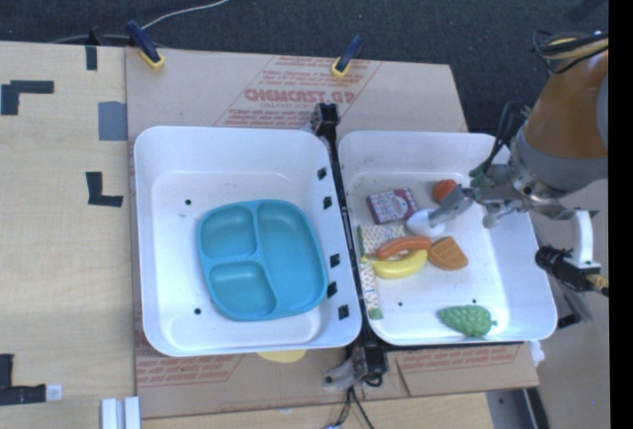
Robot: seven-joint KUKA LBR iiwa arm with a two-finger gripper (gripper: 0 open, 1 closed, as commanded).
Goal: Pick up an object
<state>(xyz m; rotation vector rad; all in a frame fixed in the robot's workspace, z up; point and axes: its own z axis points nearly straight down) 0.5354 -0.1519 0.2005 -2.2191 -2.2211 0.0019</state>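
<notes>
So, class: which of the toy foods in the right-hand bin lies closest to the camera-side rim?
The green bumpy toy. It sits alone near that rim; the banana and orange piece lie farther back.

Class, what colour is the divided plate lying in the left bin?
Light blue. The divided plate shows plainly in the camera view, lying flat in the left bin.

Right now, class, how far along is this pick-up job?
Done: the gripper has reached into the right bin, among the toys. In hand: nothing visibly held. Left: grasp and lift one, perhaps the red item beside it; the banana and green toy lie untouched.
</notes>
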